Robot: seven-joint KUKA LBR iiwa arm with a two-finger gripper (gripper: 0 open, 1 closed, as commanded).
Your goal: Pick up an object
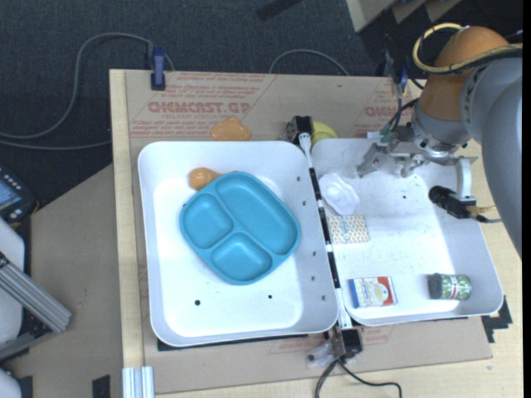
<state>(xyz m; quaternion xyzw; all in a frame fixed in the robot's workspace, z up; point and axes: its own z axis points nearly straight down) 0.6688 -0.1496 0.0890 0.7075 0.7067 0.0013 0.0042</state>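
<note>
Gripper (392,162) is over the far end of the right bin (415,247). Fingers are spread apart w/ nothing between them, so it's not grabbing anything atm.

Closest thing to it is a clear crumpled plastic piece (338,194) by the bin's left wall, a bit nearer and to the left of the gripper, not touching it afaict. Just on the near side of that is a small patterned packet (348,230), lying flat. The near-left corner of the same bin has a little blue-and-white carton (372,292). At the near-right there's a small green-labelled can (450,287) on its side, well apart from the carton.

Left bin (166,264): big blue divided plate (241,226) in the middle, sitting diagonal-ish. An orange round thing (200,177) pokes out at its far-left edge, touching it or partly under it, can't tell which.

Outside the bins on the far side of the bench (124,181): an orange lump (230,128) beyond the left bin, and a yellow thing (323,131) right by where the 2 bins meet.
</note>
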